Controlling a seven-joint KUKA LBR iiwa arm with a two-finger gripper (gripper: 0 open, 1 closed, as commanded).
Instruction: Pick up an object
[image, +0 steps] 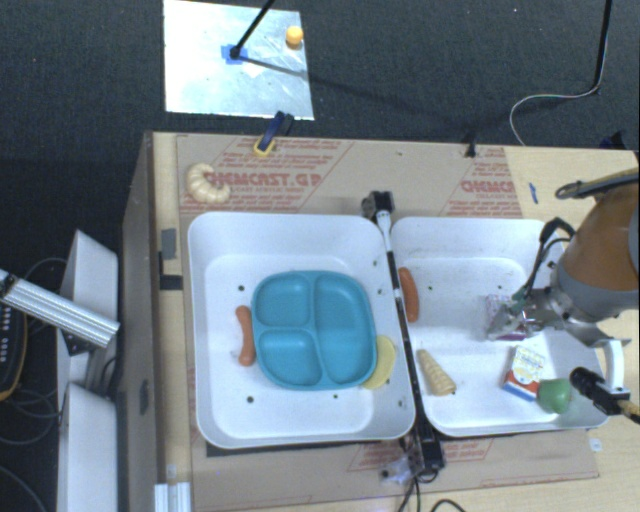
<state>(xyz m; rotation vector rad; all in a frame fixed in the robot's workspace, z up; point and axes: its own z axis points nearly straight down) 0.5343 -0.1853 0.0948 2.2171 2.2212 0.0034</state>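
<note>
Two white bins are sitting side by side on my feed. I'm seeing the gripper (503, 318) hanging over the right bin (470, 240), nothing between its fingers; whether they're spread I cannot tell. A small carton (524, 371) and green ball (553, 395) are lying just beside it, a cone (436, 372) further left

Small carton (526, 368) (white, red-edged), flat, right bin, touching green ball (553, 395)

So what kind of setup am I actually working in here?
Probably a lab bench for robot grasping tests: two white bins, left bin and right bin, toy food like the orange sausage, and a cardboard-covered benchtop over dark carpet.
</note>
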